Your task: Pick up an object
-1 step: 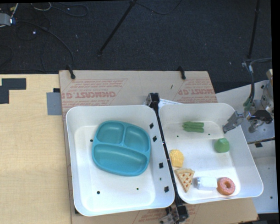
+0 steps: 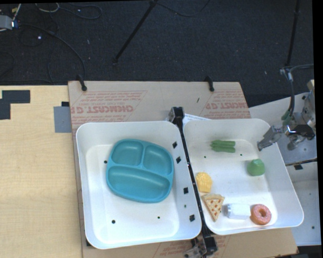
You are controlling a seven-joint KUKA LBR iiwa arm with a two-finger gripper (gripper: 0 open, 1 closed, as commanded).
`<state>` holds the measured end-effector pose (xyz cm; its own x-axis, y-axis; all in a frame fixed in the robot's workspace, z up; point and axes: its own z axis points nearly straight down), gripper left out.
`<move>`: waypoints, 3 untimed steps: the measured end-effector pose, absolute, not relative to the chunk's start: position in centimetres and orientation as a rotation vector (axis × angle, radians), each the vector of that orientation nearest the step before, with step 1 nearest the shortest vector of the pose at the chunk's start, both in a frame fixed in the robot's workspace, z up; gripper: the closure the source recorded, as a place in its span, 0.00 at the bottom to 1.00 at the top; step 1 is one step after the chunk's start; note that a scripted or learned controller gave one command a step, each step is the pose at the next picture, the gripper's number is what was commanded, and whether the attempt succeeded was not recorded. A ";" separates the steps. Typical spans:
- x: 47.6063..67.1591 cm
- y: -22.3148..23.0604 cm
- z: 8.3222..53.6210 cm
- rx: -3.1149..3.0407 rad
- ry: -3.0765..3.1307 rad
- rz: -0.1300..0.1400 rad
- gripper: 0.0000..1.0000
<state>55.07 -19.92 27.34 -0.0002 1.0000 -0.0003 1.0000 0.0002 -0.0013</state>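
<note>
Two bins sit side by side on the bench: the left bin (image 2: 93,154) holds a divided plate (image 2: 140,170) near its middle, and the right bin (image 2: 283,201) holds the smaller things. In the right bin a bean pod (image 2: 223,145) lies toward the far wall, a round fruit (image 2: 255,167) sits nearer and to its right, and a corn piece (image 2: 203,181) rests by the left wall next to the divider. Along the near side lie a pizza slice (image 2: 213,205), then what may be a small bottle (image 2: 234,211), then a doughnut (image 2: 261,214) touching its right end, while the gripper (image 2: 280,135) stands at the bin's far right rim.
</note>
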 end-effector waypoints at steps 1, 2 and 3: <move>55.3 -19.4 22.9 -2.216 -2.218 0.005 0.00; 55.4 -19.6 16.5 -2.216 -2.216 0.006 0.00; 54.6 -19.3 11.9 -2.217 -2.216 0.005 0.00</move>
<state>54.61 -19.28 11.85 0.0004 1.0000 0.0029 1.0000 -0.0004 -0.0078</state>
